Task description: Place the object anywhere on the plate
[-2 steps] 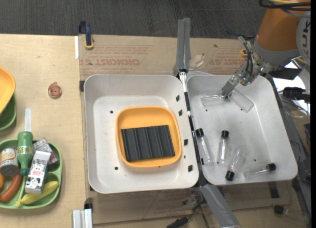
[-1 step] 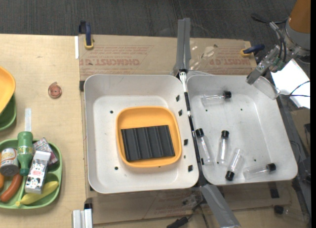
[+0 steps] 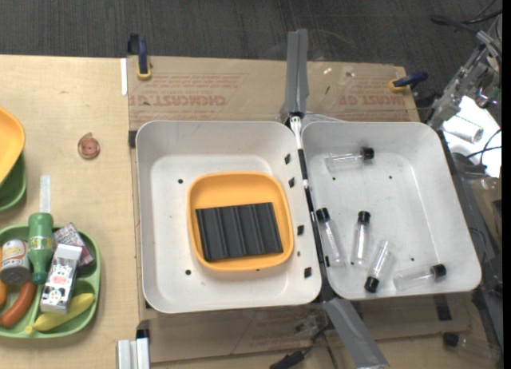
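An orange square plate point(image 3: 239, 184) sits in the middle of the left white bin point(image 3: 160, 200). A dark grey ridged block point(image 3: 239, 230) lies flat on the plate, covering most of its floor. Several clear vials with black caps lie loose in the right white bin point(image 3: 431, 200): one near the back point(image 3: 349, 160), one along the left wall point(image 3: 327, 236), one in the middle point(image 3: 361, 236), and two towards the front point(image 3: 377, 267) point(image 3: 419, 277).
On the wooden table to the left stands a green tray point(image 3: 88, 303) with toy food and a bottle, a yellow bowl point(image 3: 8, 148) and a small pink piece point(image 3: 89, 146). Clamps point(image 3: 140, 60) point(image 3: 406, 82) hold the cardboard behind the bins. Cables and gear crowd the right edge point(image 3: 471, 112).
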Tool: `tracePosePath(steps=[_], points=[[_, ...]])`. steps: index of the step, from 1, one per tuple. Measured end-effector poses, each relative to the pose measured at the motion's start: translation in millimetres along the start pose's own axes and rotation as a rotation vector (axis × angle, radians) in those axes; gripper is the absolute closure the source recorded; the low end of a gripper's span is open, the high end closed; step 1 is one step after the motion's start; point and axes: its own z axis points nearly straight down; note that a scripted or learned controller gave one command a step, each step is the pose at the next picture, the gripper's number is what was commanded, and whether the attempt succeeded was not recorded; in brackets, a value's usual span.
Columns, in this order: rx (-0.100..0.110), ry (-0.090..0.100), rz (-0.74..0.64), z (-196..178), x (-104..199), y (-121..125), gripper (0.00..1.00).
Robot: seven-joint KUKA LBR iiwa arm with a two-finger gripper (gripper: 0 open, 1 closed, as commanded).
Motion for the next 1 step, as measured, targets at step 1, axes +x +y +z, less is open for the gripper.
tracePosePath(steps=[1], points=[[-0.001,-0.001,-0.210,-46.6,-13.7,-14.1,1.00]])
